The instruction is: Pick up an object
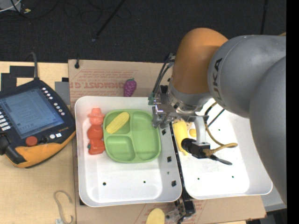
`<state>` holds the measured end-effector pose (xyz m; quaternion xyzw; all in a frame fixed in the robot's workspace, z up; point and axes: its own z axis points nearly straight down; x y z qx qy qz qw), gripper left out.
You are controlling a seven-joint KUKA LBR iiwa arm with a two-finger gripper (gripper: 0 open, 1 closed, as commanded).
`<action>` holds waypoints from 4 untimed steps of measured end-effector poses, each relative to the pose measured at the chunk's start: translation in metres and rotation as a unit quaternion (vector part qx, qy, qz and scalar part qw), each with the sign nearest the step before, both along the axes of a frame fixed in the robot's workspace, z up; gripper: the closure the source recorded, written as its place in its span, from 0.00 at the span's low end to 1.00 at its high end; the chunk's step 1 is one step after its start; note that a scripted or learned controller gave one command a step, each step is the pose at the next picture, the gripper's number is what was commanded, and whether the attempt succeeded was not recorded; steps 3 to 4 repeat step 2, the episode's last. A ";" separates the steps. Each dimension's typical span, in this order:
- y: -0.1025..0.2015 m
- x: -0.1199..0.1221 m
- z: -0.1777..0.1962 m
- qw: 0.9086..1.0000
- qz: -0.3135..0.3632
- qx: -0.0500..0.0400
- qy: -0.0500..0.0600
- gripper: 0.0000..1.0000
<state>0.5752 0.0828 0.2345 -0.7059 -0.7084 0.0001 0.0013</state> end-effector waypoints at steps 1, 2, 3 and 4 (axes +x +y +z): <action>0.023 0.007 0.002 1.000 -0.001 0.000 0.000 1.00; 0.031 0.014 -0.004 1.000 -0.002 -0.001 0.000 1.00; 0.031 0.014 -0.004 1.000 -0.002 -0.001 0.000 1.00; 0.031 0.014 -0.004 1.000 -0.002 -0.001 0.000 1.00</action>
